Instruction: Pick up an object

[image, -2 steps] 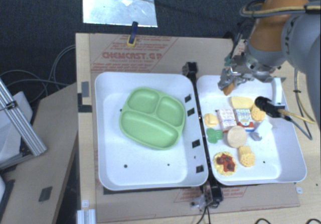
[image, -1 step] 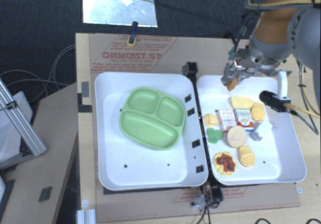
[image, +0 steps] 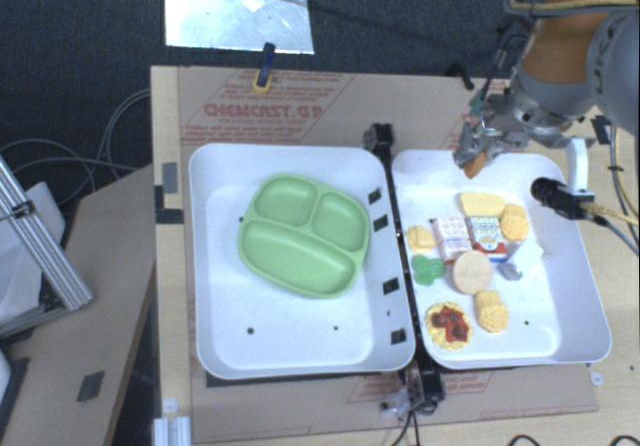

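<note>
My gripper (image: 474, 156) hangs over the far left corner of the right bin (image: 570, 334). A small orange-brown piece (image: 478, 163) shows between its fingertips, lifted a little off the bin floor. Toy food lies in a heap in the middle of that bin: a yellow wedge (image: 482, 203), a corn cob (image: 514, 222), two small cartons (image: 468, 232), a green piece (image: 427, 269), a tan round disc (image: 472, 273), a second corn piece (image: 490, 311) and a round piece with red topping (image: 448, 324).
The left bin (image: 230, 334) holds a green divided plate (image: 305, 234). A black divider with clips (image: 397, 234) runs between the bins. The grey arm with its orange band (image: 585, 4) stands at the upper right, and a white and black fixture (image: 565, 189) reaches over the right bin's far edge.
</note>
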Action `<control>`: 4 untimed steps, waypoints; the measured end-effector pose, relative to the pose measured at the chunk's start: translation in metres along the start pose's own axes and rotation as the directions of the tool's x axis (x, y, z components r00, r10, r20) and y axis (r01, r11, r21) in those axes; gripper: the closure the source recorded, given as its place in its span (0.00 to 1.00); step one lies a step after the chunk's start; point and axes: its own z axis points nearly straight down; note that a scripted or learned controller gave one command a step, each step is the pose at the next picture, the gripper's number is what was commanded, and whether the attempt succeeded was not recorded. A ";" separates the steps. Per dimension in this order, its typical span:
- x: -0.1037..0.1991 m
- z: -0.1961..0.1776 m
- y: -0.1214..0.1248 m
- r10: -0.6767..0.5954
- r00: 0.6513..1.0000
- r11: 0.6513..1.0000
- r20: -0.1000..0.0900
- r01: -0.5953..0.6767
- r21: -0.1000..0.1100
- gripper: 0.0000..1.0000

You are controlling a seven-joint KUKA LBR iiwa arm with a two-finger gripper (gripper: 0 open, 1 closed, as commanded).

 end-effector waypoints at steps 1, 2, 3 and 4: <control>0.014 0.015 0.001 -0.005 1.000 1.000 -0.001 0.005 0.003 1.00; 0.014 -0.005 0.001 -0.005 1.000 1.000 -0.001 0.005 0.000 1.00; 0.015 0.011 -0.004 -0.002 1.000 1.000 0.000 0.002 0.003 1.00; 0.007 0.010 -0.006 0.000 1.000 1.000 0.000 0.000 0.003 1.00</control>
